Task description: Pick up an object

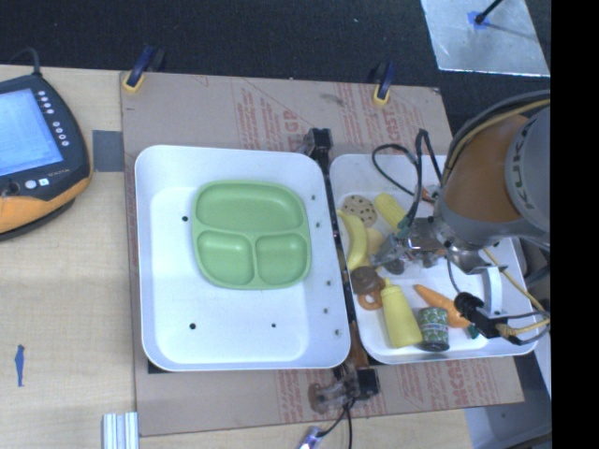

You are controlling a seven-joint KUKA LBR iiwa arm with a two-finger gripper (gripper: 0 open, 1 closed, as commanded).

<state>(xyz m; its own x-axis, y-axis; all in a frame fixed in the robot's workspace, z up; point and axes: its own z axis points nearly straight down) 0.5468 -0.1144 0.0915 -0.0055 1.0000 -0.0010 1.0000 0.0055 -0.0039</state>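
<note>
The right bin (370,171) holds several small items: a banana (355,237), a spotted cookie (359,208), a yellow piece (388,210), a brown round piece (367,280), a yellow bottle (399,315), a carrot (438,299) and a small green can (433,329). My gripper (401,251) hangs low over the middle of this bin, just right of the banana, above a dark grey lump (392,265). The arm's orange band (482,171) and grey wrist cover the bin's right part.
The left bin (168,335) carries a green three-part plate (251,234). A teach pendant (37,152) lies on the bench at the far left. Cables loop over the right bin's back edge, and clamps (383,82) hold the cardboard.
</note>
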